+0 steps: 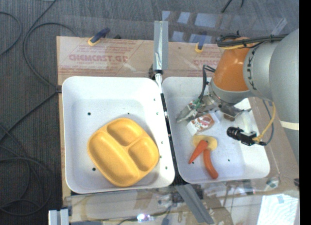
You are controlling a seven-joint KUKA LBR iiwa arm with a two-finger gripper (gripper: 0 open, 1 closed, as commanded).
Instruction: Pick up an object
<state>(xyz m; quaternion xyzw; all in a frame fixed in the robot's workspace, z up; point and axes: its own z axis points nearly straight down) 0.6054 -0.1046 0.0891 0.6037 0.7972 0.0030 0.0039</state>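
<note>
Hovering hand [192,113]: we place it right of centre, over the right bin [257,168].
Grip: we cannot tell.
Nearest candidates: packet [204,122], carrots [206,158].

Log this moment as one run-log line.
arm: over right bin | hand: low, by packet | carrots: lying loose | left bin: yellow tray

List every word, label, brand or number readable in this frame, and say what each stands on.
"CHEMCAST GT", roughly, in faded red print on the brown board behind the bins; the last letters are unsure.
"KU", dark letters on the grey arm, beside its orange band; the rest is cut off.
The small packet in the right bin carries print too small to read.
</note>
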